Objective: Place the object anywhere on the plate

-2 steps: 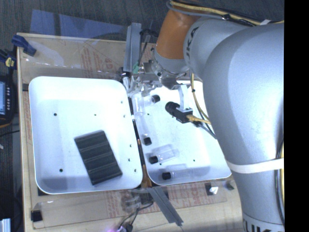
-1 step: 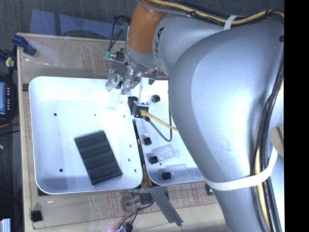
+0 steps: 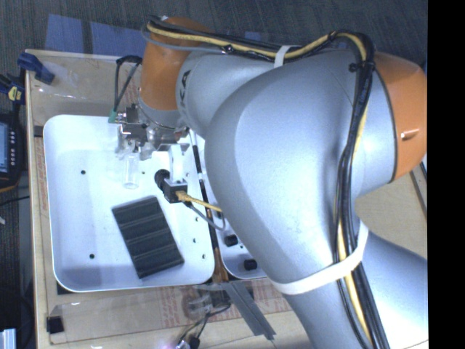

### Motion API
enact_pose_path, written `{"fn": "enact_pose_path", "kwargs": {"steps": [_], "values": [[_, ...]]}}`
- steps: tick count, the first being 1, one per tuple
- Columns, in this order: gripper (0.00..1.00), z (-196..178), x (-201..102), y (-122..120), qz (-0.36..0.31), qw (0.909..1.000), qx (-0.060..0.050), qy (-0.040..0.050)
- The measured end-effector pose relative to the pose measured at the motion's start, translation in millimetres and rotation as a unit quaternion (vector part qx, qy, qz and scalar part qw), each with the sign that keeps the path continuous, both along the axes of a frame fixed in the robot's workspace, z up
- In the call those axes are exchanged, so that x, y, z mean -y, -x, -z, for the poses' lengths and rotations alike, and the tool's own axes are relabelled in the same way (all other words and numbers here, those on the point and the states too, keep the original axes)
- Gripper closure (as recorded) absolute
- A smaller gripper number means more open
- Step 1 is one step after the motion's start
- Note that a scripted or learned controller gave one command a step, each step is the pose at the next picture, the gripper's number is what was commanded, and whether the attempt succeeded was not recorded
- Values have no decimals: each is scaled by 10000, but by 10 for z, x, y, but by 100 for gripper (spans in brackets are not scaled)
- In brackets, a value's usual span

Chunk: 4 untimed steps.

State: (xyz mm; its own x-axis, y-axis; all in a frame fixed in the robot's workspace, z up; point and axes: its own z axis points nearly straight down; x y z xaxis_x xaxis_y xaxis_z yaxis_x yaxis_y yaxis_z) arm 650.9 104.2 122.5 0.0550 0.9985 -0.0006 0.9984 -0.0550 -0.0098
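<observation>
A dark grey ribbed rectangular slab lies flat on the floor of the left white bin, toward its front right. My gripper hangs over the back middle of that bin, a little beyond the slab's far end and apart from it. I see nothing clearly held in it. The arm's grey body and orange band cover the right bin almost wholly.
A black connector with a yellow cable hangs from the wrist just right of the slab. A sliver of the right bin shows under the arm. The wooden bench edge runs at the left, with blue clamps at its corner.
</observation>
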Motion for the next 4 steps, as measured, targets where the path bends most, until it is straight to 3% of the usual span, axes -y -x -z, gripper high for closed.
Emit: {"fn": "enact_pose_path", "kwargs": {"steps": [1, 2, 3, 4], "values": [[100, 341, -523, -43, 349, 9994, 19, 7], [100, -847, -235, 375, 570, 9984, 15, 7], [100, -803, -105, -49, 1763, 9843, 18, 20], [100, -654, 169, 923, 978, 9952, 2, 17]]}}
